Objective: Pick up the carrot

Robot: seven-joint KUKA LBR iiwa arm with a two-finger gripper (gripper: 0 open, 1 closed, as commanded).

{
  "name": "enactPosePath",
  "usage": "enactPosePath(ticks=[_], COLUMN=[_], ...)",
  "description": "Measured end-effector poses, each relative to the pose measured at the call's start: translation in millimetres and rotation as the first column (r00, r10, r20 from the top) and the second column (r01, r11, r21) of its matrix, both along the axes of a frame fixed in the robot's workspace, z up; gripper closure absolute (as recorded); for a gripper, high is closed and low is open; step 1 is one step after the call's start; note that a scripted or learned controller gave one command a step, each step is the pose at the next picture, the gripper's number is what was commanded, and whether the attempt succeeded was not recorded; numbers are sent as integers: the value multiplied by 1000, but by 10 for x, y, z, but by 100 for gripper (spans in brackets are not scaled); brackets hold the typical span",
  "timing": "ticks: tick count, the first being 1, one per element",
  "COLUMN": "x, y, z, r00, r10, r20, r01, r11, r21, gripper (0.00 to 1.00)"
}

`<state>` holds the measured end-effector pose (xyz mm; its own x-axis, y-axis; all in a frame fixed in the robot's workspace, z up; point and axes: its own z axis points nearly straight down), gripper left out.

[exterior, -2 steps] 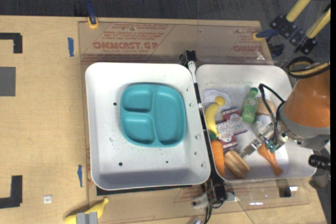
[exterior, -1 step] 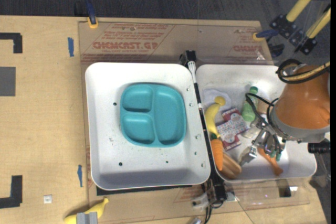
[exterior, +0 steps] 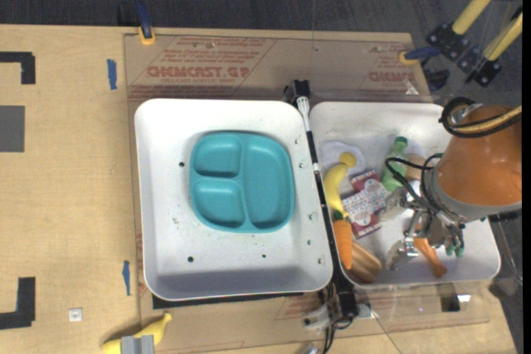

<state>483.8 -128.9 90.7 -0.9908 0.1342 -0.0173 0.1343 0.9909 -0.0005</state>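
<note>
My claw (exterior: 417, 243) hangs low in the right bin (exterior: 489, 265); whether it is open, I cannot tell. An orange carrot (exterior: 342, 240) lies well apart at the bin's left wall, between a yellow banana (exterior: 335, 186) and a brown bread piece (exterior: 363, 259). The left bin (exterior: 158, 203) bears a smooth teal plate (exterior: 243, 181).

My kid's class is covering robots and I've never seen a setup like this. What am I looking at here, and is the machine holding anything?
This is one camera fixed above a bench, looking down at a slant. The grey and orange shape at the right is a robot arm; its gripper hangs low over the right bin. That bin holds toy food: a carrot by its left wall, a banana, a bread-like piece, a small packet and an orange piece right under the gripper. Whether the gripper holds anything is too cluttered to tell. The left bin holds a teal divided plate.
</note>
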Motion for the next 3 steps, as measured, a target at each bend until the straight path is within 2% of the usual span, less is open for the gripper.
enactPosePath(ticks=[1, 2, 3], x=[9, 769, 229], y=[-853, -739, -921], z=[-13, 1639, 673], r00=[977, 920, 900], r10=[213, 391, 435], r20=[3, 3, -15], r01=[-213, -391, -435], r11=[977, 920, 901], r21=[-7, -9, 6], gripper=[0, 0, 0])
